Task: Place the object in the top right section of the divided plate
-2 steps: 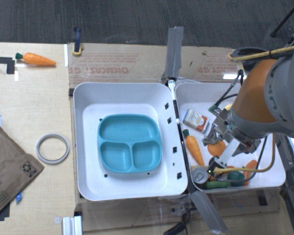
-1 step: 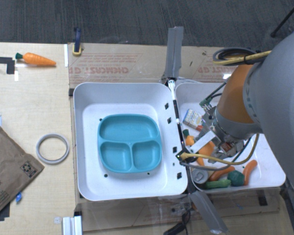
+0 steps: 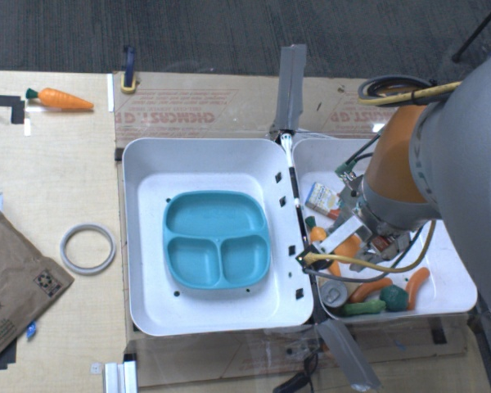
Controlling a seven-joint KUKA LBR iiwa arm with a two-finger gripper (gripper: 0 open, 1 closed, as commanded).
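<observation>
A blue divided plate point(image 3: 217, 219) lies in the left bin point(image 3: 143, 244), with one wide section at the far side and two smaller ones at the near side; nothing lies in it. My gripper point(image 3: 353, 248) is down in the right bin point(image 3: 457, 300), mostly hidden under the wrist and the orange band. Around it lie toy foods: an orange piece point(image 3: 317, 234), a carrot point(image 3: 373, 287), an orange-red piece point(image 3: 417, 281), a green piece point(image 3: 395, 298), a green pod point(image 3: 363, 308), a white packet point(image 3: 321, 196) and a grey round tin point(image 3: 334, 294). I cannot see anything between the fingers.
A bin wall point(image 3: 293, 211) separates the two bins. On the bench to the left lie a toy carrot point(image 3: 59, 99), a grey ring point(image 3: 87, 247) and a brown cardboard box point(image 3: 12, 283). The arm covers the right side of the right bin.
</observation>
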